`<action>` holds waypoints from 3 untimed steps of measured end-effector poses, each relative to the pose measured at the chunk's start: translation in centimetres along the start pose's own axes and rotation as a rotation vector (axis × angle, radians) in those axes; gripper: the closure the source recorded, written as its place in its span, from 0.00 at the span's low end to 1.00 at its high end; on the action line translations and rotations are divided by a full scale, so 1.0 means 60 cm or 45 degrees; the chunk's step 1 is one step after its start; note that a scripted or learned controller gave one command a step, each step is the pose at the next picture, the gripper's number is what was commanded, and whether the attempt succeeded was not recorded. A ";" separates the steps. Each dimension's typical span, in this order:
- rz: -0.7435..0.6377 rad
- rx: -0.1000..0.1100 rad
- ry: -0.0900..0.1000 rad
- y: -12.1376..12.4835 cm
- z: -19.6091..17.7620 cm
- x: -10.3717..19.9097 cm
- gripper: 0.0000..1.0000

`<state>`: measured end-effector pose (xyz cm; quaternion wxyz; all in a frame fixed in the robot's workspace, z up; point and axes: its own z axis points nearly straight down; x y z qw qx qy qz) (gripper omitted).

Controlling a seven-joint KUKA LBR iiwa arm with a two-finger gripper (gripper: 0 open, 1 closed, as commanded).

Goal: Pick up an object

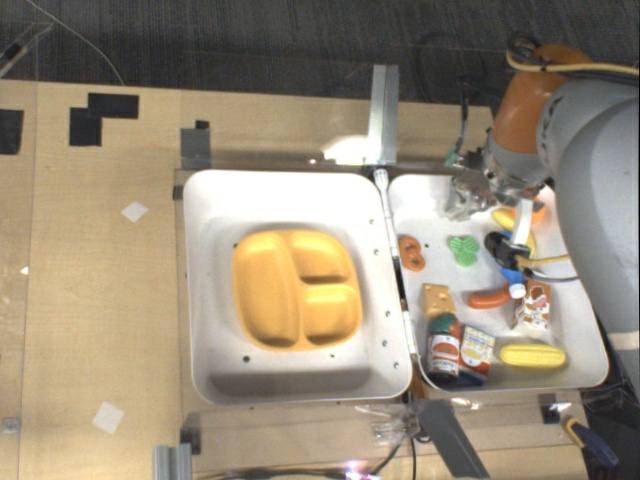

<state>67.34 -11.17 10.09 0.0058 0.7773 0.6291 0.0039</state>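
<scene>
Only blurrily, tool over right bin.

My arm runs off the right edge, and its bulk covers the far right corner of the right bin. My gripper is a smear of grey metal there, too blurred to make out. The green thing is too soft to name. Labels on the jar and small carton are too small to read.
</scene>
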 end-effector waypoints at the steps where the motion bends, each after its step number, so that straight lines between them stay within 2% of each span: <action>1: -0.001 0.001 0.000 0.000 0.001 0.000 0.00; 2: 0.295 0.044 0.022 0.017 0.023 -0.102 0.00; 3: 0.285 0.013 0.021 -0.087 0.001 -0.133 0.00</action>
